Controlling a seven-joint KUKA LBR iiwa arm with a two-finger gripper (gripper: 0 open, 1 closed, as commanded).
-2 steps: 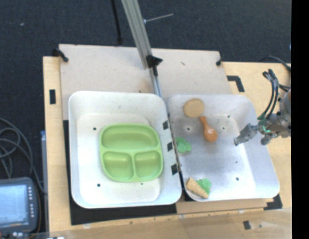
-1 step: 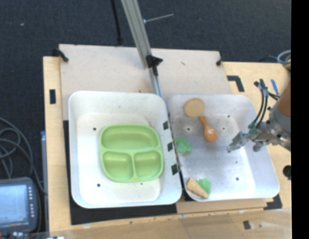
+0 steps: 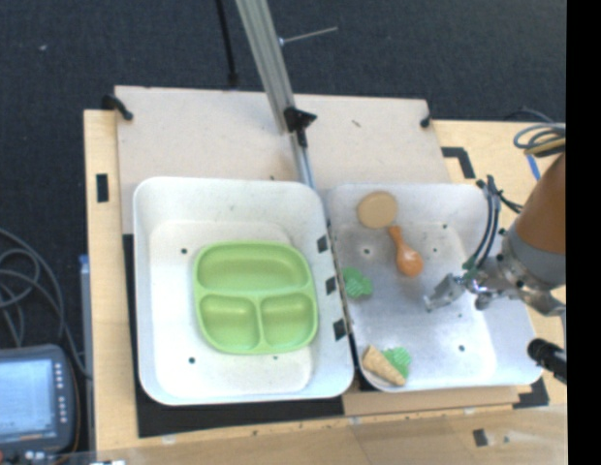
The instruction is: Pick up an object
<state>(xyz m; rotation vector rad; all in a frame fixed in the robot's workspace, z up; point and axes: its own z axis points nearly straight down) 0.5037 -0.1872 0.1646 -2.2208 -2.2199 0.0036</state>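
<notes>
Grey arm (image 3: 533,250), claw (image 3: 444,293) low over right bin (image 3: 475,356)

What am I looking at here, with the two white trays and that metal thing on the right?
You are looking down at a slant from a camera fixed above a workbench. The grey and orange shape at the right is a robot arm, and the metal claw at its tip is its gripper. It hangs over the right bin and holds nothing between its fingers. That bin contains a tan disc, an orange spoon, a small green piece, and a beige wedge beside another green piece. The left bin holds a green divided plate. The robot's job is to pick up one object.
</notes>
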